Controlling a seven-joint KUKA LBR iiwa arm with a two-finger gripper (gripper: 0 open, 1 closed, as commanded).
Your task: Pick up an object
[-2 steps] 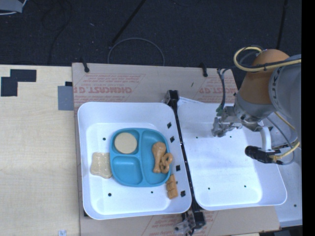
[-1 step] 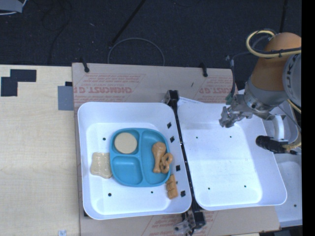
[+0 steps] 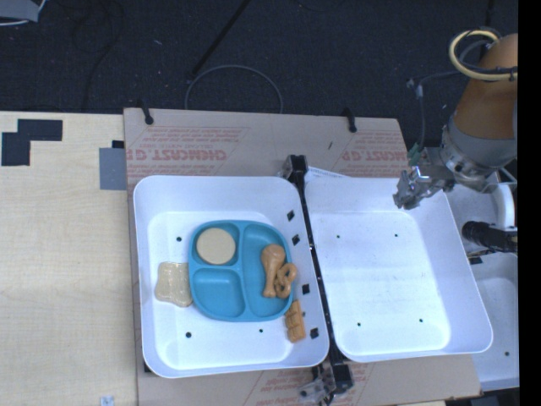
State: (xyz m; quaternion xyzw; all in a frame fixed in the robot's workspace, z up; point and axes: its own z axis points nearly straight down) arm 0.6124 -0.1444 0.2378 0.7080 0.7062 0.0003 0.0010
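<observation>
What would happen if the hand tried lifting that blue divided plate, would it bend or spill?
The blue plate looks like moulded plastic, so probably stiff and light. Its low rounded rim may be slippery to pinch. The round biscuit and the twisted pretzel piece lie loose in its compartments, so tilting would likely slide them.

Two shallow white bins side by side on a cardboard sheet (image 3: 254, 142) printed with red lettering, atop a pale wooden bench (image 3: 59, 260). Left bin (image 3: 161, 353) at lower centre, right bin (image 3: 456, 311) beside it, black divider (image 3: 308, 252) between. Dark carpet (image 3: 254, 41) with looping cables (image 3: 232, 79) across the top.
</observation>
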